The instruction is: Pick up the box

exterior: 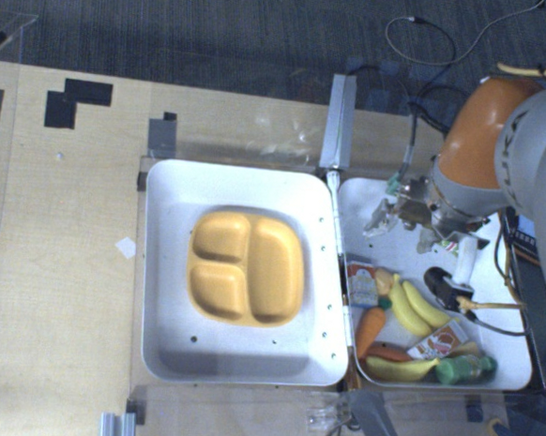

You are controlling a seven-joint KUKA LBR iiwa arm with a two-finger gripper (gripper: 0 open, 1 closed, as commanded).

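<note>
Two shallow white bins sat side by side on the pale surface (62,262). One thing lay in the left bin (161,349): a yellow tray (247,267) with three compartments, flat, near the middle, clear of all four walls. The right bin (357,198) held the clutter, all crowded into its near half, with the far half bare white floor. Count there: three bananas, two of them (415,306) lying side by side at a slant in the middle, the third (400,367) along the near wall; one carrot (369,331) close to the left wall, leaf end toward the far side; one green item (464,369) in the near right corner, kind not clear; one printed pack (362,283) against the left wall, just beyond the carrot. One box (436,342), small, red and white, lay tilted between the paired bananas and the green item, touching or nearly touching both. One arm (519,138), grey with an orange band, reached in from the right. One gripper (404,227) hung over the bare far half of the right bin, well apart from the box. Its fingers (378,221) stood apart, with nothing between them.
</note>
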